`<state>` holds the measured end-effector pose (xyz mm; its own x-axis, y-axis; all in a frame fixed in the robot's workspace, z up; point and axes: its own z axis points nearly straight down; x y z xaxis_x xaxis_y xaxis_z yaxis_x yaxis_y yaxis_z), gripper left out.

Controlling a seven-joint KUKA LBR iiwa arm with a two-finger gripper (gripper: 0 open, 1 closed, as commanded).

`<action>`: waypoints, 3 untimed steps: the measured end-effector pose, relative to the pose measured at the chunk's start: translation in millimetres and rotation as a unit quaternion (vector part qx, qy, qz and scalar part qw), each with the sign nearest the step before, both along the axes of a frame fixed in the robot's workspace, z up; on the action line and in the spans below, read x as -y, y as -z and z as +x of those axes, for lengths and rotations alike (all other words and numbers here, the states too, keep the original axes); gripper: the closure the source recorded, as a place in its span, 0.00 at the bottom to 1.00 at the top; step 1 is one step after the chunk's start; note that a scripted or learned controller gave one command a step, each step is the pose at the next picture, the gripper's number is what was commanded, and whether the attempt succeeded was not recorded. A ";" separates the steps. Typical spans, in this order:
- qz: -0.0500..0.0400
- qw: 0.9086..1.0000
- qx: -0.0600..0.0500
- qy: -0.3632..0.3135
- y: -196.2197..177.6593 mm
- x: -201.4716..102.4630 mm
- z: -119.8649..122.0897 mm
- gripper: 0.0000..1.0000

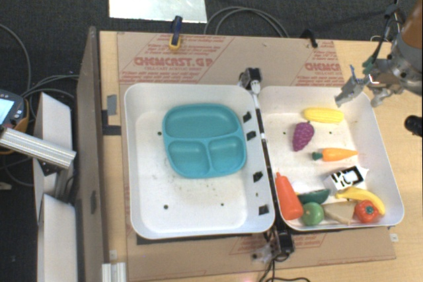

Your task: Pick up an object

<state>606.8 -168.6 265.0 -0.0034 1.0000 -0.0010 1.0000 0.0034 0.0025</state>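
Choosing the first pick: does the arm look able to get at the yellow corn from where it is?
Probably yes. The corn lies apart from the purple grapes near the right bin's far edge, nothing on top, and the gripper hangs just beyond that edge.

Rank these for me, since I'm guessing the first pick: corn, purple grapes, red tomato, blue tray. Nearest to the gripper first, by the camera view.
From the gripper:
1. Corn, top of the right bin.
2. Purple grapes, just below the corn.
3. Red tomato, the right bin's bottom corner.
4. Blue tray, in the left bin.
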 end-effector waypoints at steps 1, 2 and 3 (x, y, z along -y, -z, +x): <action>0.002 1.000 -0.003 -0.003 121.5 -43.8 23.3 0.00; 0.002 1.000 -0.003 -0.002 184.5 -75.3 13.5 0.00; 0.001 1.000 0.001 -0.001 169.8 -72.9 15.9 1.00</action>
